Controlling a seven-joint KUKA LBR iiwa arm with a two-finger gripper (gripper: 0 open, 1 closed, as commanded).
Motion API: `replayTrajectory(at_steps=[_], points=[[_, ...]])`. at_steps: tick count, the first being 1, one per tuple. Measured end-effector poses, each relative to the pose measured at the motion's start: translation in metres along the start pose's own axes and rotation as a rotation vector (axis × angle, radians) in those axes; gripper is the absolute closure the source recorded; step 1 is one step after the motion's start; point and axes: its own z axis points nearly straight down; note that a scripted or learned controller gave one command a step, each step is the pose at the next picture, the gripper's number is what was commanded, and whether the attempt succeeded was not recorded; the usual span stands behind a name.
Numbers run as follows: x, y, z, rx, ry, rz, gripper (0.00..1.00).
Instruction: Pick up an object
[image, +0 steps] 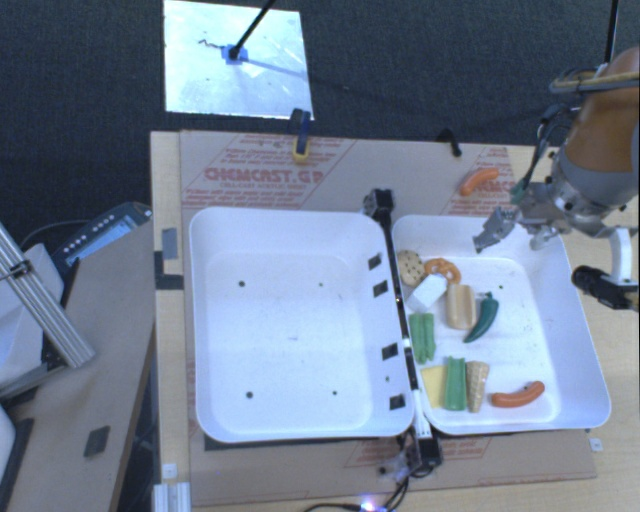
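Observation:
My gripper (517, 236) hangs over the back part of the right bin (565, 330), its two fingers spread open with nothing between them. In front of it and to its left, small food toys lie in that bin: a round cookie (408, 265), an orange ring-shaped piece (441, 268), a white block (428, 291), a beige piece (459, 305) and a green pepper (484, 316). Nearer the front lie a green pod (422, 336), a yellow wedge (433, 383), a green stick (455, 383), a beige cone (477, 385) and an orange sausage (517, 395).
The left bin (290, 330) is beside the right one, with a black divider strip (395, 310) between them. Another orange sausage (480, 181) lies on the board behind the right bin. A yellow-and-blue clamp (299, 135) stands at the board's back edge.

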Motion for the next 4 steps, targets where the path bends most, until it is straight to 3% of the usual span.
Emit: replayTrajectory(at_steps=[1, 2, 3, 4], points=[[0.000, 0.001, -0.011, -0.003, 0.000, -0.003, 1.00], [0.028, -0.013, -0.169, -0.018, -0.002, -0.005, 1.00], [0.095, 0.024, -0.272, -0.015, -0.001, -0.008, 1.00], [0.115, 0.052, -0.310, -0.006, -0.001, -0.003, 1.00]])
